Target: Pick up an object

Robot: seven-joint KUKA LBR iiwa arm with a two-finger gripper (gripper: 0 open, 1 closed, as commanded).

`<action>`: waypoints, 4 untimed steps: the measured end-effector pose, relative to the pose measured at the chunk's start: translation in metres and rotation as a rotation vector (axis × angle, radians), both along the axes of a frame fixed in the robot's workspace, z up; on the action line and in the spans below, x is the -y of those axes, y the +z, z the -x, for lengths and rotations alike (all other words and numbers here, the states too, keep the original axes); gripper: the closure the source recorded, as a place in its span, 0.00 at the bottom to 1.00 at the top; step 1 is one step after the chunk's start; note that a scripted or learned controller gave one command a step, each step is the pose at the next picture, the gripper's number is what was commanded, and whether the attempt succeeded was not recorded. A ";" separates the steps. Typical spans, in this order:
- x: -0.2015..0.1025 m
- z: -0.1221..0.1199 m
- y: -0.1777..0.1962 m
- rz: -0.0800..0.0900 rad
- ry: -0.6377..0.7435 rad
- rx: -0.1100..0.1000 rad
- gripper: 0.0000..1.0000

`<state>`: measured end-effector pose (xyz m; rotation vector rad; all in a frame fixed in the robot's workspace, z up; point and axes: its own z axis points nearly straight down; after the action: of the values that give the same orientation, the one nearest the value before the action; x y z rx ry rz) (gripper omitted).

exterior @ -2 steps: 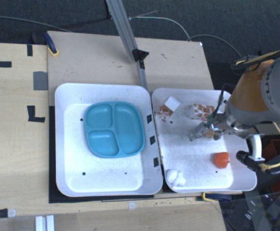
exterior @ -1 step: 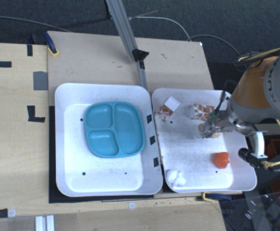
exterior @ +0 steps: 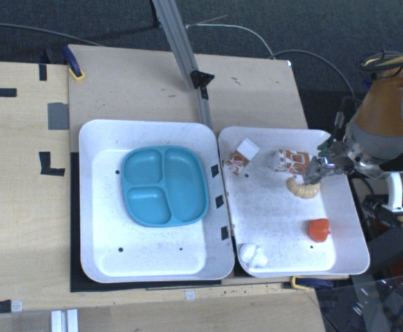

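Observation:
The right bin [exterior: 340, 254] holds several small objects. A pale curved piece like a banana or croissant [exterior: 304, 189] lies near its right side, and my gripper [exterior: 317, 171] sits just above and right of it, its tip touching or nearly touching the piece's upper end. A brown-and-white patterned packet [exterior: 291, 160] lies just left of the gripper. A small white-and-brown box [exterior: 242, 154] rests at the bin's upper left, a red-orange block [exterior: 318, 229] at the lower right, and a crumpled white lump [exterior: 253, 256] in the lower left corner.
The left bin [exterior: 97, 206] holds a teal divided plate [exterior: 165, 185]. A slanted metal pole [exterior: 181, 40] rises from the back between the bins. The arm's orange band [exterior: 385, 106] stands off the right bin's right edge. Cables run behind the bench.

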<state>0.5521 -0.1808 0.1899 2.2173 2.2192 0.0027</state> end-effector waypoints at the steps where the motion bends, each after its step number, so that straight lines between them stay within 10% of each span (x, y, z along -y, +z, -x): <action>1: 0.006 -0.003 0.044 0.000 0.000 -0.001 1.00; 2: 0.006 -0.004 0.108 0.000 0.001 0.002 1.00; 4: -0.099 -0.004 0.084 -0.003 0.005 -0.007 1.00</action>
<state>0.5559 -0.0814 0.2735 2.2167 2.2292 -0.0015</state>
